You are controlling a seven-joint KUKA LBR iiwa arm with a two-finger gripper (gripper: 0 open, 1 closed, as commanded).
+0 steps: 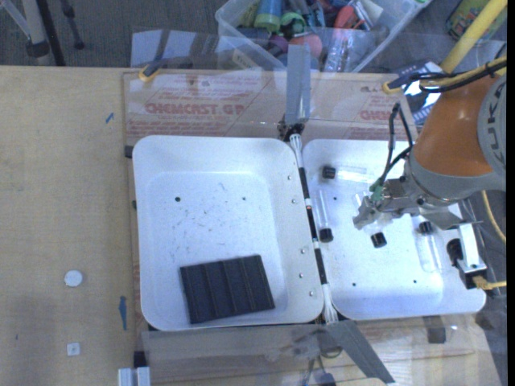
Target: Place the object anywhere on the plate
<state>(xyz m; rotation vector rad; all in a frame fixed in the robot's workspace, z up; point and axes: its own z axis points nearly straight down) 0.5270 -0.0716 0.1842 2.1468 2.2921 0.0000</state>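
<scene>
Here the gripper [372,212] hovers right of centre; its grip state cannot be told. It should lift clear, then cross to the plate [226,288] at lower left.

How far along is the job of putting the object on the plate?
Nothing looks done: the dark slab in the left bin, likely the plate, is bare. In hand: the gripper hangs over the right bin, beside a small black piece. Left: grasping a piece, carrying it across and setting it on the slab.
</scene>
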